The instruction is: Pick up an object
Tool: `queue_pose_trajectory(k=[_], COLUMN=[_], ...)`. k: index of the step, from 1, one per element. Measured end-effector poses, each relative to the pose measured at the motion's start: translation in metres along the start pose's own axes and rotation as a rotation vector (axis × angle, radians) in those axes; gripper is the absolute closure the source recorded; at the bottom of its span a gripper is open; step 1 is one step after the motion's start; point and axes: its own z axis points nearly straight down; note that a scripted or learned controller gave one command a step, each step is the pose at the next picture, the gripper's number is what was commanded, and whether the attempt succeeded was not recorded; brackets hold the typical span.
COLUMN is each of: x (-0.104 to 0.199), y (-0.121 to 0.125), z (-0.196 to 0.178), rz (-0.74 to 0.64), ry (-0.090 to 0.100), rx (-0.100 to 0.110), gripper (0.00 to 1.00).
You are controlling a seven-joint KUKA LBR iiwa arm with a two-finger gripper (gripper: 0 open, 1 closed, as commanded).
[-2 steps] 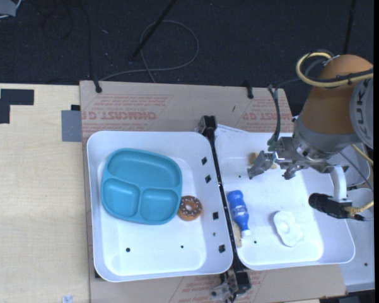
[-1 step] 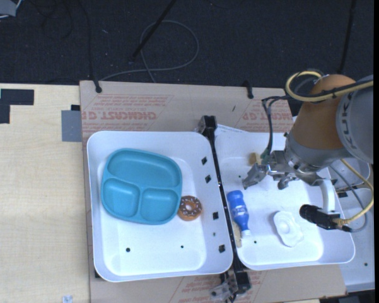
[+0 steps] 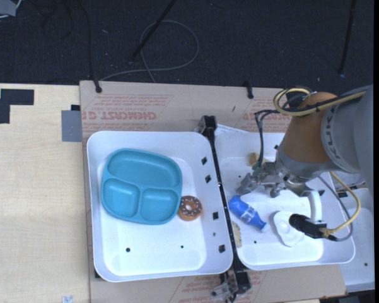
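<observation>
One blue bottle (image 3: 246, 213) lies on its side in the right bin (image 3: 274, 252), just below the gripper (image 3: 255, 183) and a little to its left in the view. Whether the gripper is spread or closed cannot be told from this angle, and nothing is seen held in it. A small tan scrap (image 3: 253, 158) lies near the gripper, on its upper side. Across the divider to the gripper's left, in the left bin (image 3: 151, 251), a sprinkled donut (image 3: 190, 207) touches a blue divided plate (image 3: 140, 185), which lies farthest off.
</observation>
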Motion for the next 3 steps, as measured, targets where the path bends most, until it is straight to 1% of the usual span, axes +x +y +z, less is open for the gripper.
queue_pose_trajectory(k=[1,2,3], x=[-0.001,-0.006,-0.015], y=[0.000,-0.006,-0.004], z=[-0.013,-0.057,-0.103], rz=[0.006,0.004,0.007], ry=[0.002,0.000,0.000], rx=[0.000,-0.007,-0.008], gripper=[1.00,1.00,1.00])
